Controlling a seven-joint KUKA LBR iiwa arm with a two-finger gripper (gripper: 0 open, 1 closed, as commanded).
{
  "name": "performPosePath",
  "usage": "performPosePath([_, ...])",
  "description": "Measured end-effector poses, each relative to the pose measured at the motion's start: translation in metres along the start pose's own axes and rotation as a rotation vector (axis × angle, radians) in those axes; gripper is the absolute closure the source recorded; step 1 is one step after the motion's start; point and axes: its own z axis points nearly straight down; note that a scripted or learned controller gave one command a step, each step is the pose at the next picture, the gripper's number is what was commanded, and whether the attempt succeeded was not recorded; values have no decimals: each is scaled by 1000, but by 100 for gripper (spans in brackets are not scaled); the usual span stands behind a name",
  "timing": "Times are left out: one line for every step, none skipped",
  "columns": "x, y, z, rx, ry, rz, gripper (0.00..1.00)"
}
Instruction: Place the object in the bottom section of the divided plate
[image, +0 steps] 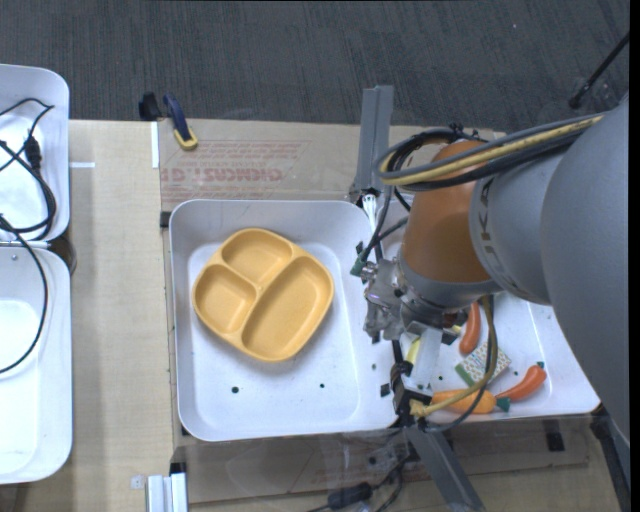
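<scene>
A yellow divided plate (262, 292) lies in the left white bin (200, 400), with one large section toward the lower right and two small ones at its top and left; nothing lies in any of them. My gripper (395, 325) hangs over the left edge of the right bin (560, 395), just right of the wall between the bins, and the grey and orange wrist hides most of it from above. Beside it in the right bin lie an orange carrot (527, 381), a second carrot (462, 402) and a thin red-orange pepper (472, 331).
A pale speckled pad (492, 360) lies among the vegetables. The arm covers most of the right bin. A blue and yellow clamp (178, 122) sits on the bench at the back. White trays with black cables (30, 190) stand at the far left.
</scene>
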Motion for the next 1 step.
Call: performPosePath([9,-15,-21,-2,0,38,100])
